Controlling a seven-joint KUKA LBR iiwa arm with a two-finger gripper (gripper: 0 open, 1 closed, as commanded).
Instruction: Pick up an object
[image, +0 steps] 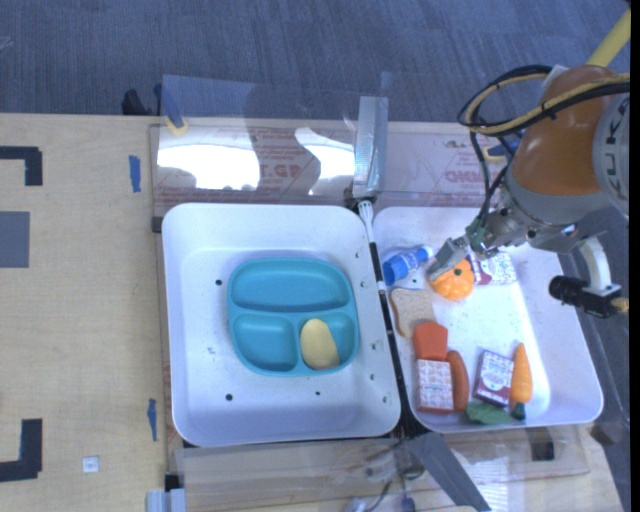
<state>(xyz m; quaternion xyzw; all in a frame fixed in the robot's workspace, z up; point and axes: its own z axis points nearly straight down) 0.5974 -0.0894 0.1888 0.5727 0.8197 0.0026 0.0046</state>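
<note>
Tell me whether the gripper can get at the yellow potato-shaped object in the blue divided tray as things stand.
Probably yes. The yellow potato-shaped object lies alone and uncovered in the blue divided tray, open from above. The gripper sits over the right bin by the orange round fruit, so the arm must cross the divider.

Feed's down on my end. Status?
Gripper low in right bin, over orange fruit. Grasp unconfirmed. Blue bottle and bread slice crowd it.

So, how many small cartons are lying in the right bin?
2, both at the near side of the right bin: a red-and-white carton beside a sausage, and a purple carton next to a carrot. The arm may hide others.
</note>
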